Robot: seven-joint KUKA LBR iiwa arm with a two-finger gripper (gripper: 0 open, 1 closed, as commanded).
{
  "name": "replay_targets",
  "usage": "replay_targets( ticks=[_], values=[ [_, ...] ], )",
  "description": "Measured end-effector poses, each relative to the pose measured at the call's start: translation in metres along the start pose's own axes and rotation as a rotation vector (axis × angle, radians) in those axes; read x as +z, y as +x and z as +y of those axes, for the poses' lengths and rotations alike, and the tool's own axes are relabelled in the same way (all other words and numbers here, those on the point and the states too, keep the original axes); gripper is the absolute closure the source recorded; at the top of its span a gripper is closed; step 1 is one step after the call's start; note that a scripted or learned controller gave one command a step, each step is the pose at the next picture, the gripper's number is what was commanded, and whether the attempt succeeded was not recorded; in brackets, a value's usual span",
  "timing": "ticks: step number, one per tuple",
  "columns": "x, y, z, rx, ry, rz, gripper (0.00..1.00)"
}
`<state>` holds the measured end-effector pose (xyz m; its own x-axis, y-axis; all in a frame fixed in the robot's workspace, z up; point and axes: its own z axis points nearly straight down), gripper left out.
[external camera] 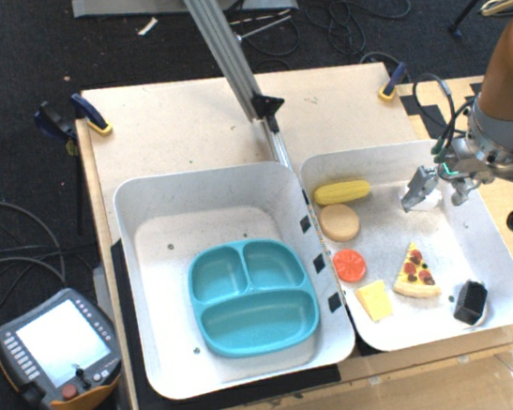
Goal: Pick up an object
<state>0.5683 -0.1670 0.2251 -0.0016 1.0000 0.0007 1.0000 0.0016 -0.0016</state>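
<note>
1. Six loose items in right bin [489,242]: corn cob [341,193], round bun [340,224], tomato slice [349,265], cheese square [375,301], pizza slice [415,274], small black object [470,302].
2. Hand [436,191] over upper right part of same bin, entering from right; two pale fingers spread moderately apart, nothing between them.
3. Nearest candidates: corn cob to left of hand, at about same height in frame; pizza slice below hand, toward front rim. Both apart from hand, neither touched.
4. Corn cob long axis roughly left–right across bin, just above and nearly touching bun. Judged: grasp across short width calls for fingers closing along front–back direction.
5. Pizza slice lying flat, tip toward back of bin, crust toward front.
6. Left bin [146,224] holding teal divided tray [250,297], well apart from hand.
7. No brand, label or legible writing on any item; screen of pendant [58,355] beside surface [180,129] too blurred to read.
</note>
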Motion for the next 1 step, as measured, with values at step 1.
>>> replay_targets(
  ticks=[1],
  values=[
    [0.0636,0.0049,-0.0001,0.001,0.005,0.001,0.0]
  ],
)
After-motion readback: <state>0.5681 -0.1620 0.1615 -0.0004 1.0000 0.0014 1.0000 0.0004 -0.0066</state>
